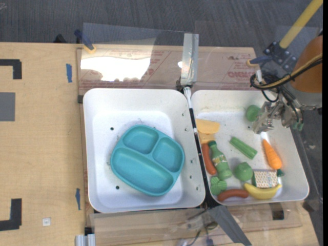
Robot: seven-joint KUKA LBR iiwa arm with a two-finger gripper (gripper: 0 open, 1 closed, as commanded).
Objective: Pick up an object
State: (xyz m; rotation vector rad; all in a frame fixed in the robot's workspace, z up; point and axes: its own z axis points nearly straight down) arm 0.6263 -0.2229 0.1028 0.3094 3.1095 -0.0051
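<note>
Overhead slanted view of a wooden worktop (36, 137) bearing two shallow white bins side by side. The left bin (97, 111) holds a teal divided plate (147, 159). The right bin (297, 188) holds the candidate objects: a yellow wedge (206, 126) at its left wall, a green bottle (219, 161) beside a red sausage (208, 159), a green bar (242, 147) near the centre, a round green piece (252, 112) toward the far side, an orange carrot (272, 155), and, along the near edge, a green ball (244, 171), a patterned block (265, 178), a banana (262, 190) and a second sausage (233, 193). The gripper (265, 127) hangs over the far right of this bin, just right of the round green piece and just beyond the carrot's tip; whether it is parted or closed cannot be told, and nothing is visibly between its tips.
</note>
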